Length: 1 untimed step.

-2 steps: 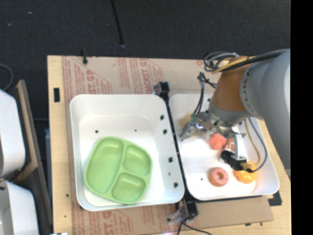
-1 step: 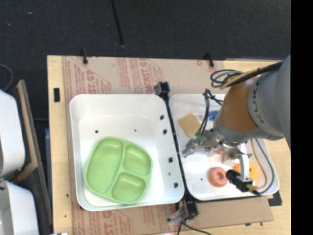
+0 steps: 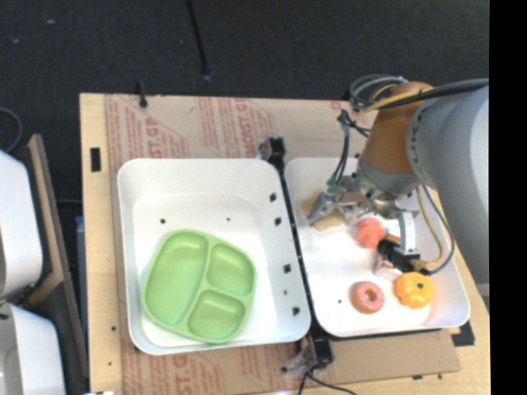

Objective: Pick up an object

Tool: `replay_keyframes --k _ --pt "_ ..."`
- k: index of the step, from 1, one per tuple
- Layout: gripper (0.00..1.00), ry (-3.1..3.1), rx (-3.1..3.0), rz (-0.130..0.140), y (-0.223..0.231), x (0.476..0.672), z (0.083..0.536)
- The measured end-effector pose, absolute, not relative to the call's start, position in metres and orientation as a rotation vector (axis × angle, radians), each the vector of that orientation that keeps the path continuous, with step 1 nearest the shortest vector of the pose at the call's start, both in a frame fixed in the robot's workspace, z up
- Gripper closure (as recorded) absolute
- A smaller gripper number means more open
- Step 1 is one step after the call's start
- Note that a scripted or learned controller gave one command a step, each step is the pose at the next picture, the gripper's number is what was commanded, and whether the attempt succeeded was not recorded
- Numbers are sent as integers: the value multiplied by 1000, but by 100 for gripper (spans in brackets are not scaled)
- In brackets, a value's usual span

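1. Nearest the camera, in the right bin [image 3: 329, 303], a pink donut [image 3: 367, 296] and a yellow-orange pumpkin-like toy [image 3: 414, 290] lie side by side by the front wall.
2. Just behind them, a salmon-pink ball [image 3: 370, 233] sits immediately right of and slightly nearer than the gripper [image 3: 350, 211]; a tan piece [image 3: 324, 214] lies to the gripper's left.
3. The gripper hangs low over the bin's middle; whether it is apart or together I cannot tell. The ball looks the closest target.
4. The left bin [image 3: 198, 179] holds a green tray [image 3: 199, 285].
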<state>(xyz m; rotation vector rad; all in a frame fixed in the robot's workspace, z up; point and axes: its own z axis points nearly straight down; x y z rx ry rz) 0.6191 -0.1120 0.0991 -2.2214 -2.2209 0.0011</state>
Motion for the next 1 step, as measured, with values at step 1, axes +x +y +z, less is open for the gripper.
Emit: replay_keyframes --k 1 --pt "0 -2219 -2221 3 -100 590 99"
